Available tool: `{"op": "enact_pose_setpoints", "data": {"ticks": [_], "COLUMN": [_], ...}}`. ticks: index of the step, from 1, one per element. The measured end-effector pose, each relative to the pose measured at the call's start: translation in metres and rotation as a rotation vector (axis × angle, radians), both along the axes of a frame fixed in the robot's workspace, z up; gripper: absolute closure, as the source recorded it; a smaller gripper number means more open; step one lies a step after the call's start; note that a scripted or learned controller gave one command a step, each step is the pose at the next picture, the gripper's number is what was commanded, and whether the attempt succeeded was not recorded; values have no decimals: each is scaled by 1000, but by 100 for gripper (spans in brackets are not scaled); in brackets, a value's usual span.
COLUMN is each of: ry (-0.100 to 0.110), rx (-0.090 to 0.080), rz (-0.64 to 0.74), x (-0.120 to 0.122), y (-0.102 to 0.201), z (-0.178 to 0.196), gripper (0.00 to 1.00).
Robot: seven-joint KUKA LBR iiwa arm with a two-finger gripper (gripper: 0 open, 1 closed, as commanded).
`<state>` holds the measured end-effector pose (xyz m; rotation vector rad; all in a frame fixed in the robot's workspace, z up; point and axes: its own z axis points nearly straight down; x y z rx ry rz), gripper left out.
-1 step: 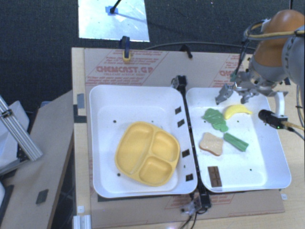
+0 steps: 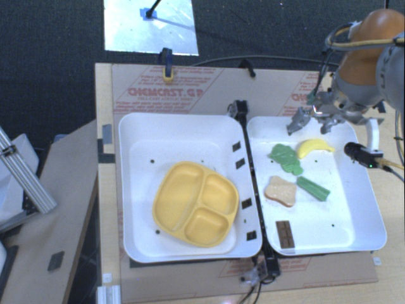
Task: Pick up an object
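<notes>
Tool (image 2: 312,121) at upper right of frame, fingers spread and gripping nothing, above right bin (image 2: 361,233) just beside banana (image 2: 314,147).

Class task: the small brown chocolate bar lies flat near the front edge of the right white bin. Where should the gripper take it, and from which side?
Judging by its pose, grip the brown rectangular chocolate bar across its narrow width at mid-length, coming straight down from above; it lies flat, apart from the other items.

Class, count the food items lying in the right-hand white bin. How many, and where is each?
5: banana far side; leafy green piece beside it; toast slice middle; green stick right of toast; chocolate bar near edge. None seems hidden.
</notes>
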<state>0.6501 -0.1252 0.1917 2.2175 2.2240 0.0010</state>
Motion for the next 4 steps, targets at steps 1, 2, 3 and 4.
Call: {"op": "enact_pose_setpoints", "data": {"ticks": [1, 2, 3, 4], "ry": [4, -22, -9, -6], "rx": [0, -2, -1, -1], "rz": [0, 3, 2, 2], "x": [1, 8, 5, 15], "y": [1, 2, 1, -5], "z": [-63, -99, -93, -36], "gripper": [0, 0, 100, 100]}}
